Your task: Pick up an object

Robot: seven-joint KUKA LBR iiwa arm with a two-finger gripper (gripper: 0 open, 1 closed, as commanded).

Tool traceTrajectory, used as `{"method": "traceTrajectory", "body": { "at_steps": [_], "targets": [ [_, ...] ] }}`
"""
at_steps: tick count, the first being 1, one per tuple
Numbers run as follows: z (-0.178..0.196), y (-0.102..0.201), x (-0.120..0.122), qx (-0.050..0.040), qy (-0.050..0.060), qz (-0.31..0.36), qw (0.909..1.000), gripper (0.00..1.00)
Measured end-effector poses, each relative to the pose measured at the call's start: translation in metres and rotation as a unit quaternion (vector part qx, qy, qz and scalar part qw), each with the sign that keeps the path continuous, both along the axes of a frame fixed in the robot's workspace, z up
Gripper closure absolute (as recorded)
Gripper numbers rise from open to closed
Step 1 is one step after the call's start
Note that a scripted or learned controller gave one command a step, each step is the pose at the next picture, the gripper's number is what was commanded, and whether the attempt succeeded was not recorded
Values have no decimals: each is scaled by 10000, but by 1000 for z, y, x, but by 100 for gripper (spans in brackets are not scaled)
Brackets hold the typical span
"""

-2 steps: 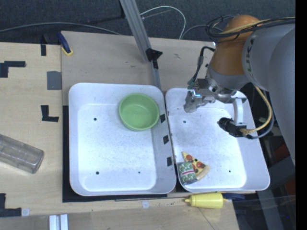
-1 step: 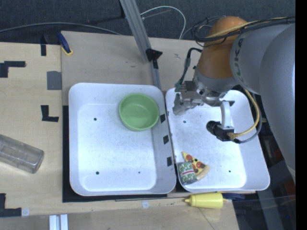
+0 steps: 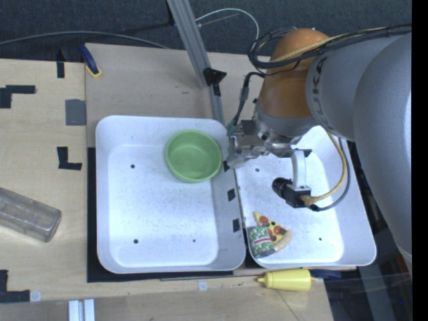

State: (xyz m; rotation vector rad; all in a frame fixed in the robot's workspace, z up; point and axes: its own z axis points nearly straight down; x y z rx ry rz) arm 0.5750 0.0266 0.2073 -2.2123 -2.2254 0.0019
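Note:
A green bowl (image 3: 193, 155) sits upright in the left bin (image 3: 134, 199), near its back right corner. A toy pizza slice (image 3: 271, 229) lies in the right bin (image 3: 334, 239) by its front left corner, with a small patterned item (image 3: 259, 243) touching it. My gripper (image 3: 235, 154) hangs over the divider between the two bins, just right of the bowl's rim. The wrist and its housing hide the fingertips.
A yellow bottle (image 3: 287, 280) lies on the bench in front of the right bin. A clear plastic container (image 3: 27, 214) rests at the far left. A grey pole (image 3: 194, 39) slants down behind the bins. Cables loop off the wrist over the right bin.

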Motion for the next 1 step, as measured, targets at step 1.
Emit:
{"method": "traceTrajectory", "body": {
  "at_steps": [1],
  "targets": [
    [1, 41, -19, -2, 1, -1, 10000, 100]
  ]
}}
